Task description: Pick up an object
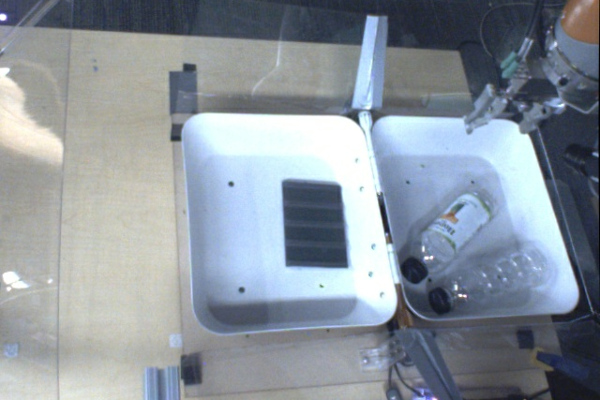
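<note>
In the right bin (403, 155), a clear plastic bottle (457, 222) with an orange and white label lies on its side, its black cap toward the near left corner. A second clear bottle (497, 274), also black-capped, lies beside it along the near wall. A flat black ribbed block (314, 222) rests in the middle of the left bin (216, 155). My gripper (507, 111) hangs over the far right rim of the right bin, well above and behind the bottles. It is open, with nothing between its fingers.
A metal bar (370, 61) stands upright at the far junction of the two bins. Cables (511, 33) loop beside the wrist at the upper right. Light wooden bench top (103, 201) stretches to the left of the bins.
</note>
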`<action>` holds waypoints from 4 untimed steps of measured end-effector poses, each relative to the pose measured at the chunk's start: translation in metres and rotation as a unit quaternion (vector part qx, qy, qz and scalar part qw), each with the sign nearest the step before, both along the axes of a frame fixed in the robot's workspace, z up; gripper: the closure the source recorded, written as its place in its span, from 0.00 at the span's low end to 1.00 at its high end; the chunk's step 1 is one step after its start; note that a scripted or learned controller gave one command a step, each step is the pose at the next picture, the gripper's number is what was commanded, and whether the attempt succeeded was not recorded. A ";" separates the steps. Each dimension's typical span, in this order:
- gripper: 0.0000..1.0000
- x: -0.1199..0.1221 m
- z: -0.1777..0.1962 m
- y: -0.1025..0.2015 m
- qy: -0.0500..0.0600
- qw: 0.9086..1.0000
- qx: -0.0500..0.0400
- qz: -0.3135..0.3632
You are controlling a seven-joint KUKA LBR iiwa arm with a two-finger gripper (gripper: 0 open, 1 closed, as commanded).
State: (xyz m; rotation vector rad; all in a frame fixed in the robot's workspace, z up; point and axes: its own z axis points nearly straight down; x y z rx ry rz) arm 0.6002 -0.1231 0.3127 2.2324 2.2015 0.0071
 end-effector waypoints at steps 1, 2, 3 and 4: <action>0.00 -0.052 -0.118 -0.015 0.002 1.000 0.000 0.003; 0.00 -0.062 -0.188 0.012 0.000 1.000 0.000 0.027; 0.00 -0.041 -0.165 -0.049 0.000 0.993 -0.001 0.121; 0.00 -0.047 -0.223 -0.017 -0.003 0.986 -0.002 0.169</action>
